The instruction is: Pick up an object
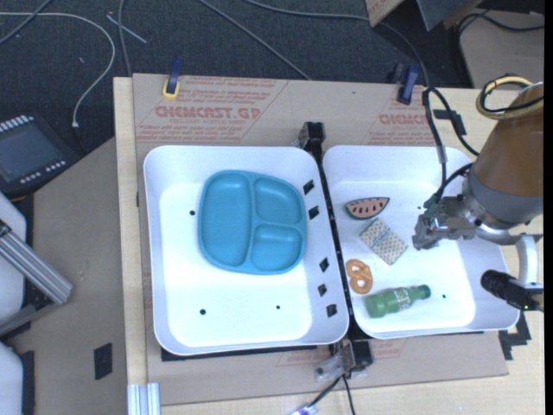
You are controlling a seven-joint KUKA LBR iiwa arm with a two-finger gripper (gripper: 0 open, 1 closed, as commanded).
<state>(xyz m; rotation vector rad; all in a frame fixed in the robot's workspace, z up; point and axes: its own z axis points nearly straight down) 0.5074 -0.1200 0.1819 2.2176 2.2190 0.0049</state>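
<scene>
Green plastic bottle (396,300), lower right, lying flat: two-finger gripper (428,232), grip state unreadable, should descend centred, fingers straddling its narrow body.

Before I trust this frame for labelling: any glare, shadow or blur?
Camera view: even light, sharp on the green bottle and pretzel; soft shadow along the left bin walls; bright white bin floors, no hard glare; gripper slightly soft.
</scene>
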